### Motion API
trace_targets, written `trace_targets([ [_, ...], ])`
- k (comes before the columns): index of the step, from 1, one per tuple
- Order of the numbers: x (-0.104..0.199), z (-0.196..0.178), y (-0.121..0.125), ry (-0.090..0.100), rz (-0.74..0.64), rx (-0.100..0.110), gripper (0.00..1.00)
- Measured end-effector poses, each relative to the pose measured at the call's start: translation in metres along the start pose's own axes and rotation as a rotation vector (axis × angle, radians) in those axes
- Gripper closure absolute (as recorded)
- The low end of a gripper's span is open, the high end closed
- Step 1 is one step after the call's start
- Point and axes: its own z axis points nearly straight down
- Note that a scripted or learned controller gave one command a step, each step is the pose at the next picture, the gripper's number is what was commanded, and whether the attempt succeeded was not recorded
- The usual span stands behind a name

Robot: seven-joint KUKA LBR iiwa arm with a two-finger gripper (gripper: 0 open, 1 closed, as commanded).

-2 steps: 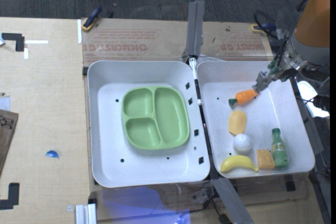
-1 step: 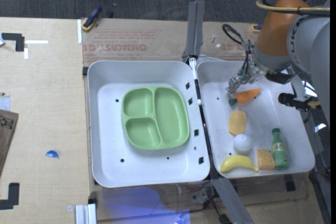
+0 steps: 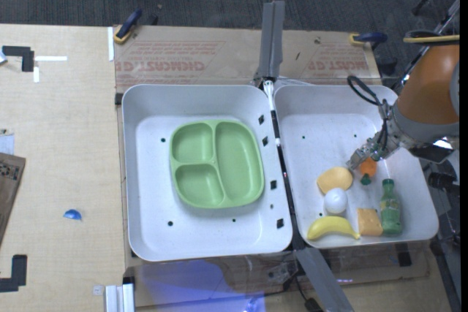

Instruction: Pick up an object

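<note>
Closest to the camera, one banana (image 3: pixel 333 229) is seen at the front of the right bin (image 3: pixel 314 120). Beside it are counted one white ball (image 3: pixel 336 201), one yellow-orange piece (image 3: pixel 334 178), one orange block (image 3: pixel 369 221) and one green bottle (image 3: pixel 390 207). The gripper (image 3: pixel 365 158) is lowered over one small orange object (image 3: pixel 367 168); its jaw state cannot be told. One green divided plate (image 3: pixel 217 164) is placed in the left bin (image 3: pixel 146 179).

On the pale wooden bench (image 3: pixel 58 150), two white bins (image 3: pixel 146 230) sit side by side toward its right end, a cardboard sheet (image 3: pixel 190 58) along the far edge, a blue bit (image 3: pixel 72 214) near the left.
</note>
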Motion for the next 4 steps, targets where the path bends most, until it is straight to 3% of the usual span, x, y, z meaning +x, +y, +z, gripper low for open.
trace_targets([
  [1,0.016,-0.069,0.081,-0.001,0.075,-0.001,1.00],
  [2,0.006,-0.004,0.046,0.000,0.119,0.001,1.00],
  [3,-0.003,-0.083,0.083,-0.001,0.225,0.000,1.00],
  [4,-0.003,-0.083,0.083,0.000,0.226,0.001,0.00],
])
